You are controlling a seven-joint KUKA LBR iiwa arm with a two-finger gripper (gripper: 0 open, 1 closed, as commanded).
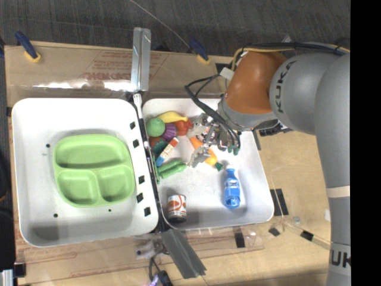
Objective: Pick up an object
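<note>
White plastic bins sit side by side; the right bin holds a cluster of toy food at its far left, a blue bottle and a can. The gripper hangs above an orange piece; whether its jaws are released or clenched I cannot tell. A good grasp needs a straight descent centred on one item, clear of neighbours.

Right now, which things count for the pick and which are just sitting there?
For the pick:
hand
right bin
blue bottle
green ball
can
banana

Lying about:
left bin
green tray
blue clamps
</note>
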